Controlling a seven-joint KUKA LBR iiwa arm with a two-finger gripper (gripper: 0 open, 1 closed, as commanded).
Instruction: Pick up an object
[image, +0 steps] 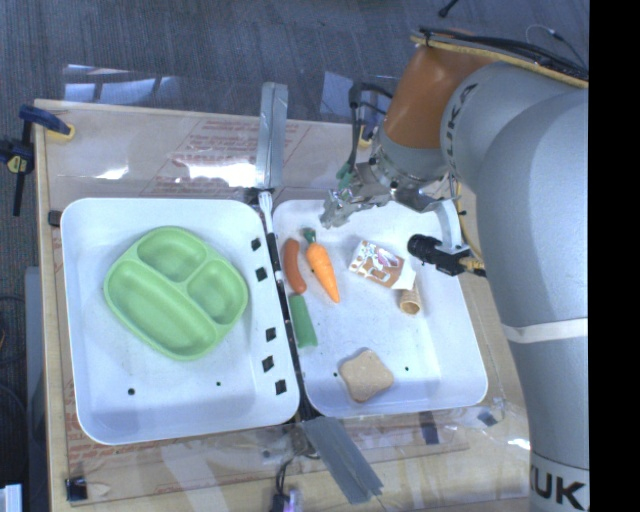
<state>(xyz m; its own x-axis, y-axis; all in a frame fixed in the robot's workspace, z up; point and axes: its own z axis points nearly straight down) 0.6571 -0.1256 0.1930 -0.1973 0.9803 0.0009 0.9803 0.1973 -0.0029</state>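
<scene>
1. The counter (150, 150) carries two white bins side by side; the left bin (80, 330) holds a green divided plate (177, 292), lying flat near its middle.
2. Just inside the left wall of the right bin (450, 360) lies an orange-red sausage-shaped piece (293, 265), and a green stick (302, 320) lies nearer the camera, almost end to end with it.
3. A carrot (322, 272) lies just beside the sausage-shaped piece, with its green top pointing toward the far wall.
4. The jaws hang over the far left corner of the right bin, just beyond the carrot's top. Whether they are apart or together cannot be told.
5. A tan, bread-like piece (365, 376) sits near the front wall, well apart from the other things.
6. A white printed packet (377, 264) lies to the right of the carrot, and a small tan cone (409, 297) is just beside its right corner.
7. The grey arm (500, 150), with its orange band, reaches in over the right bin's far right side.
</scene>
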